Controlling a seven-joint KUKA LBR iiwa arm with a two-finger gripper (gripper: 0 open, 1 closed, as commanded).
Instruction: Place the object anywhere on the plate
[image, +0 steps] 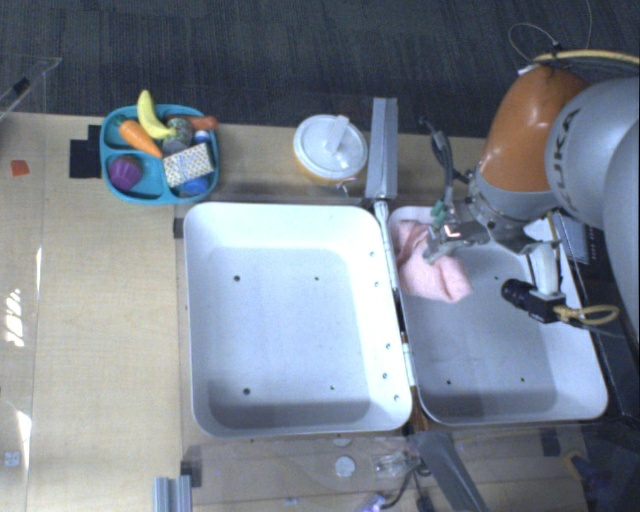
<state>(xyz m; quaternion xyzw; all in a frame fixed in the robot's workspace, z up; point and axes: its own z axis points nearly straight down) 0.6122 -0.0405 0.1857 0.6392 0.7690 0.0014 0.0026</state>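
At the far-left corner of the right-hand shallow white plastic bin (520, 390) lies a soft pink crumpled cloth (428, 268), bunched against the bin's left wall and far rim. Directly over the cloth's right side sits the hand (441, 240) of the grey arm with its orange band (530, 120); the arm enters from the right and bends down over the far half of this bin. The hand's metal parts overlap the cloth's upper right part, but whether its fingers are apart or together, or whether any cloth lies between them, cannot be told from this angle. A black cylindrical fitting with a yellowish cable (545, 302) hangs beside the wrist, above the bin's right half.

Left of it, touching along a shared edge, stands the second shallow white bin (290, 320), its floor marked by a few small dark dots. A grey metal bar (380, 150) runs away from the junction of the two bins toward the desk's far edge.

On the light wooden desk (90, 350), beyond the left bin's far-left corner, rests a blue compartmented plastic plate (140, 190) carrying toy food: a yellow banana (152, 115), an orange carrot (140, 137), a purple piece (125, 172) and a speckled grey block (190, 162). The plate stands well apart from the cloth, with the whole left bin between them. Just beyond the left bin's far-right corner stands a round white-lidded container with a yellow rim (330, 148).
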